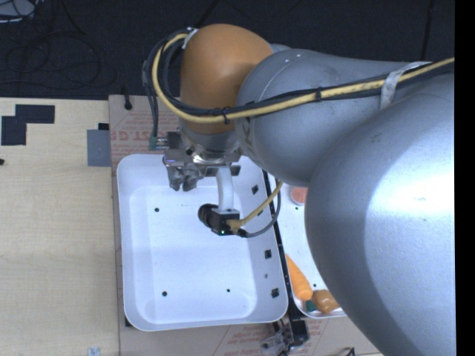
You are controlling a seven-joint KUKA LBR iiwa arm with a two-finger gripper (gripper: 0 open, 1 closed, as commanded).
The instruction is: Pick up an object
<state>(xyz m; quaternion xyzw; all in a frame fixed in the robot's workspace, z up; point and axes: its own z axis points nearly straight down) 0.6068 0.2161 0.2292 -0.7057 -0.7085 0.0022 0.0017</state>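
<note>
Nearest cam: big grey arm link (386, 199), across view's right side, covering most of right bin (295, 236).
Obj 1: orange carrot-shaped piece (298, 277), lying in right bin; well apart from gripper (183, 178), off toward view's right and lower in view than it.
Obj 2: orange-yellow piece (325, 300), just beside obj 1's lower end, touching or not can't be told; partly cut off by arm link; farther from gripper than obj 1.
Obj 3: pinkish thing (298, 194), also in right bin, toward view's right of gripper at approx same height in view; mostly hidden by arm, shape not clear.
Gripper pos: over upper part of left bin (141, 273), near its far wall, pointing down.
Gripper state: open or closed, can't tell from this angle.
Left bin: white, shallow, directly under gripper; few small dark dots on floor, spread below and to view's right of gripper.
Wrist: orange dome (223, 58) right above gripper; yellow cable (319, 93) looped round it, then running along arm link.
Under bins: brown cardboard w/ red print (245, 337), showing past left bin's near edge, well below gripper in view.
Bench: pale wood-look top (52, 236), to view's left of gripper beyond left bin; dark patches (30, 119) and grey square (97, 147) on it.
Backdrop: black w/ loose cables (74, 35), beyond gripper at view's top.
</note>
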